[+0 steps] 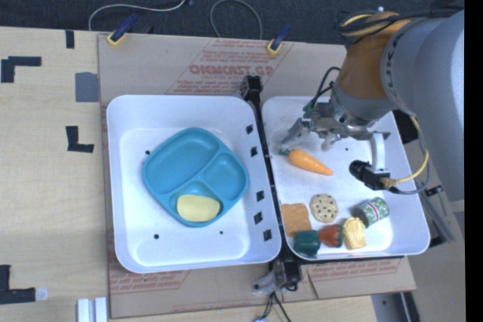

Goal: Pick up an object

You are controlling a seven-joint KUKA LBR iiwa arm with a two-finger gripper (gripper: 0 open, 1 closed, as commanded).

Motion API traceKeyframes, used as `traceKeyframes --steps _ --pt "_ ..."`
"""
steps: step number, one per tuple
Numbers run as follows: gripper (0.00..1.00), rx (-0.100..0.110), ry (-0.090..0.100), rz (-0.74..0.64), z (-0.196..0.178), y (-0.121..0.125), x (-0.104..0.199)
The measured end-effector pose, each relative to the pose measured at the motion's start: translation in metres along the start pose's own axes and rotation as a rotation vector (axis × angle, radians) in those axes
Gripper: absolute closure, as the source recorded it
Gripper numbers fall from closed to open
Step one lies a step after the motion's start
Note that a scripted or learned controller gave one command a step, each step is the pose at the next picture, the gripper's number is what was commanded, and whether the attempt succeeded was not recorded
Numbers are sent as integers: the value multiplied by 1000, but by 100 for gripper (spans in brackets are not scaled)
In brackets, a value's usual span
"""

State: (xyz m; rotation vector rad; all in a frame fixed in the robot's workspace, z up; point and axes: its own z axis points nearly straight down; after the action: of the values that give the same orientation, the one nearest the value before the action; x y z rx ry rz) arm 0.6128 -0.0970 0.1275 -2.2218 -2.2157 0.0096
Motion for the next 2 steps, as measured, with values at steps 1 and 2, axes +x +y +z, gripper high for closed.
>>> traceKeyframes --steps 1,2 --pt "0 -6 0 -3 42 -13 -2" --pt "100 -8 0 -4 30 -12 -2"
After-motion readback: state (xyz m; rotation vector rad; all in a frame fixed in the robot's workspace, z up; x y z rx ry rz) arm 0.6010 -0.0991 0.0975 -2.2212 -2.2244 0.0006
